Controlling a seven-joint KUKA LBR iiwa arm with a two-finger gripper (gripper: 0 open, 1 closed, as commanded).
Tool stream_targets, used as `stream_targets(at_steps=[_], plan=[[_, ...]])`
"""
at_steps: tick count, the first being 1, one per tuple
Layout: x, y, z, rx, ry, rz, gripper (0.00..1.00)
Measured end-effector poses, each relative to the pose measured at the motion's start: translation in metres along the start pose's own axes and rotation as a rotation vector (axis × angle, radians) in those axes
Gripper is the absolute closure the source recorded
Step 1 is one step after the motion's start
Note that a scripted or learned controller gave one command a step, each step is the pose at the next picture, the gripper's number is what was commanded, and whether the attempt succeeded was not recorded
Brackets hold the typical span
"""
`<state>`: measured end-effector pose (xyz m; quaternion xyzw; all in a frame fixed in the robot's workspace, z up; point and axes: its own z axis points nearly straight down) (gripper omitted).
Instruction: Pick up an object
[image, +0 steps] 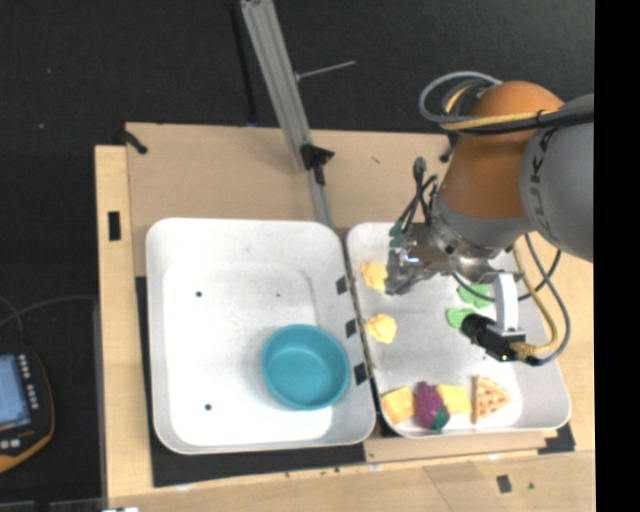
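The gripper is low in the right white bin, near its left wall, just beside a small yellow lumpy piece. It looks dark and blurred, so I cannot tell how it stands or if it touches this piece. A second yellow piece lies below it. Along the near edge of this bin are a yellow block, a purple grape bunch and a pizza slice toy. A green object lies partly under the arm. The left white bin holds a round blue plastic bowl.
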<state>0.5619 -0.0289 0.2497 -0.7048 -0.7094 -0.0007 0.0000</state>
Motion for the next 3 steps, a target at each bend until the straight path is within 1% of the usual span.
stream_targets(at_steps=[1, 2, 3], plan=[[0.051, -0.008, 0.012, 0.001, 0.0, 0.0, 1.0], [0.103, -0.019, 0.001, -0.001, 0.0, 0.002, 1.0], [0.103, -0.019, 0.001, -0.001, 0.001, 0.004, 0.0]])
